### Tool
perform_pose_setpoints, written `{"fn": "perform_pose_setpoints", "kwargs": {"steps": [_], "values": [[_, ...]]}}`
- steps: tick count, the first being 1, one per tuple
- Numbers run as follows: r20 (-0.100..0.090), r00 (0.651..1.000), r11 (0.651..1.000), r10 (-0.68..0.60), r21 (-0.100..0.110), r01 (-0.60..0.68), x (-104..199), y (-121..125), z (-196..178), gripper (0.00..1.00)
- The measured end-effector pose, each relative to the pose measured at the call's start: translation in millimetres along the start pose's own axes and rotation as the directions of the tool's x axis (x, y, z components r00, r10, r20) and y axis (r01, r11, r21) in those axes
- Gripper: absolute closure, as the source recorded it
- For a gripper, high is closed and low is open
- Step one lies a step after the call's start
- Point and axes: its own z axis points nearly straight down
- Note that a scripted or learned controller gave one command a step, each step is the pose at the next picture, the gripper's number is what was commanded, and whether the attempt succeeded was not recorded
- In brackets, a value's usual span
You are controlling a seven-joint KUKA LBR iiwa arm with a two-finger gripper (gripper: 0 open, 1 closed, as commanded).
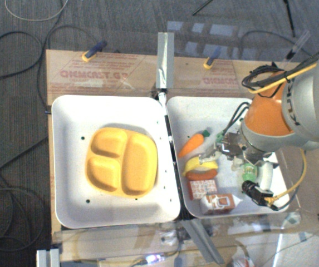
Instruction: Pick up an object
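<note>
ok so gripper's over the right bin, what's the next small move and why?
Probably a short descent onto the yellow item. The gripper sits just above and to its right in the right bin, with the carrot close beside it and a red box below. Items are crowded there, so a small straight drop seems safer than any sideways shift.

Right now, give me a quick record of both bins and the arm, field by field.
left bin: holds yellow divided tray
right bin: toy carrot, yellow item, red box, small carton
arm: over right bin
end effector: beside the carrot and yellow item; grip state unclear
</note>
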Motion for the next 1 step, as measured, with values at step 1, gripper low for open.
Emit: {"fn": "perform_pose_setpoints", "kwargs": {"steps": [1], "values": [[0.004, 0.984, 0.984, -0.176, -0.010, 0.176, 20.9, 48.4, 36.4, 0.00]]}}
